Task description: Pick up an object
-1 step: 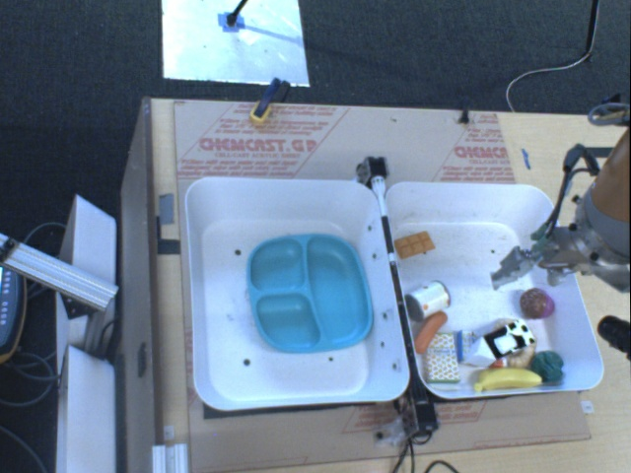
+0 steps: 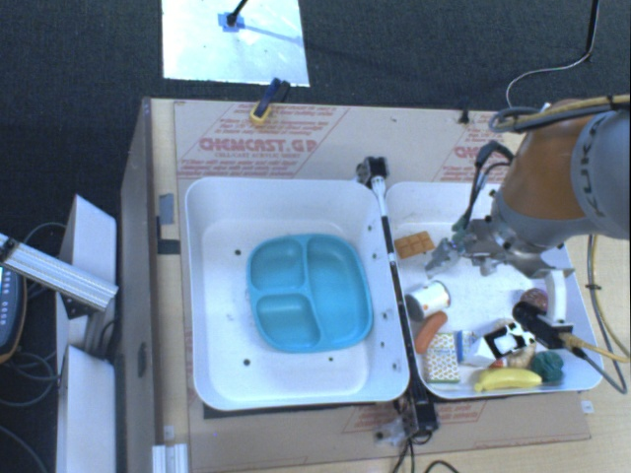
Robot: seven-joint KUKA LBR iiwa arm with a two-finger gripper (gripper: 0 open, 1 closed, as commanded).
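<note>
Though jaws unreadable, gripper [image 2: 446, 254] hangs nr flat ridged waffle [image 2: 413, 244] — right bin [image 2: 419, 197].

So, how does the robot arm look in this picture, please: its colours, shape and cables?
The arm is thick and rounded, grey, with a broad orange band above the wrist. Dark and yellowish cables loop along its top. The gripper at its end is small, of grey metal, with dark parts behind it.
</note>
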